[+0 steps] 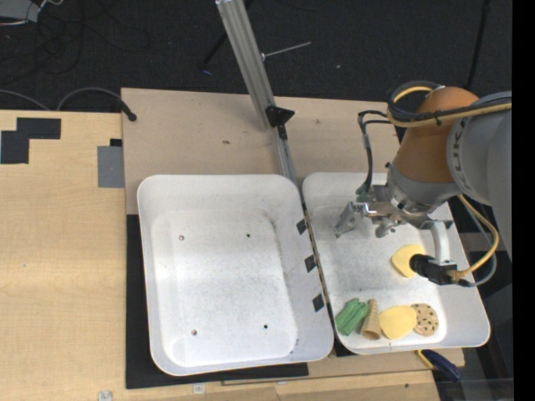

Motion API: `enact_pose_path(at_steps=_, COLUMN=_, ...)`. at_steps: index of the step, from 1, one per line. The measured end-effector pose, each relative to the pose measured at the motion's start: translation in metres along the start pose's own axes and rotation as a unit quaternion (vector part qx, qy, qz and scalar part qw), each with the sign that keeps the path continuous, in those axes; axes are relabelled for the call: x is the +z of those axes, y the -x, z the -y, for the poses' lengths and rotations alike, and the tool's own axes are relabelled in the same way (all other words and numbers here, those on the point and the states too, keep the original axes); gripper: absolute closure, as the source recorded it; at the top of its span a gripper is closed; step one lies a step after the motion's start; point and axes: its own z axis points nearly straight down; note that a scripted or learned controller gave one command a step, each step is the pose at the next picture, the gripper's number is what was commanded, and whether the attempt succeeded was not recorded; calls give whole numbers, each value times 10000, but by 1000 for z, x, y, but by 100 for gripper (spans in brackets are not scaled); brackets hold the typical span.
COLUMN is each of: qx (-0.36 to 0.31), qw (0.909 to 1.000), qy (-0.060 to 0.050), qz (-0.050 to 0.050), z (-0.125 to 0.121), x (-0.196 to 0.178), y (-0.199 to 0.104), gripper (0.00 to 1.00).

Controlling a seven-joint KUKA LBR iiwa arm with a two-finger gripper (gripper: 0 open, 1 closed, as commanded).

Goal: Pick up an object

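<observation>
My gripper (362, 227) hangs over the upper middle of the right bin (334, 270), open, with nothing between its fingers. A yellow rounded piece (405, 261) lies just to its lower right, partly behind a black part of the arm. Along the bin's front edge lie a green item (352, 316), a tan cone-shaped piece (370, 319), a yellow lump (398, 322) and a chocolate-chip cookie (425, 318), all well in front of the gripper.
The left bin (167, 224) is white with a few dark specks. A slanted metal rail (251, 69) runs from the back down to the gap between the bins. The grey arm with its orange band (443, 111) and cables occupies the right side.
</observation>
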Motion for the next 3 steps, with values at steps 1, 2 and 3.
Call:
enact_pose_path(at_steps=1, qx=10, qw=10000, qy=33, qz=9, z=-1, x=39, y=-1, gripper=0)
enact_pose_path(at_steps=2, qx=42, qw=10000, qy=32, qz=4, z=0, x=28, y=0, gripper=100)
enact_pose_path(at_steps=3, qx=49, qw=10000, qy=48, qz=9, z=0, x=-14, y=3, gripper=100)
